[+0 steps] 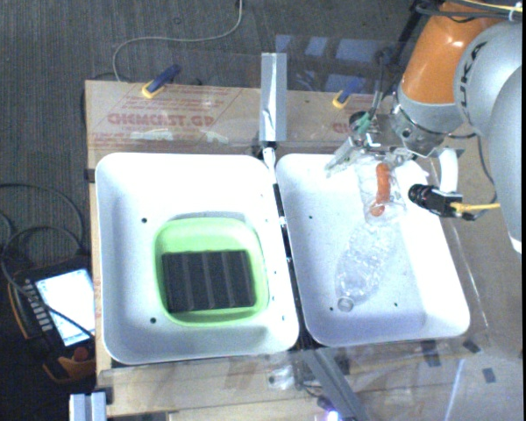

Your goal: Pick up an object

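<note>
Starting at the far left, you are looking at a tablet-like device (pixel 60 305) lying on the dark carpet (pixel 35 77) beside the bench (pixel 184 117), with cables trailing around it; it is well apart from the work and playing no part in it.

Moving right, the left bin (pixel 123 182) is carrying a green tray (pixel 212 277) with a dark ribbed insert, sitting flat toward the bin's near side. Nothing is reaching for it.

Beyond the bins, two yellow-and-blue clamps (pixel 160 80) are gripping the far edge of the brown board, probably to keep it from shifting under the bins. A metal upright (pixel 273 95) is standing between the two bins at their far edge.

In the right bin (pixel 438 314), a clear plastic bottle (pixel 365 261) is lying on its side, running slantwise from the far end toward the near end, its cap end nearest you. A slim orange object (pixel 381 189) is lying at or over the bottle's far end; you cannot tell whether it is touching the bottle.

The hand (pixel 379 152) is hanging over the bin's far end, just above that orange object, which suggests the program is aiming at it or at the bottle. You cannot tell how the hand is set, and nothing is visibly between its parts, so treat the pick as not yet made.
</note>
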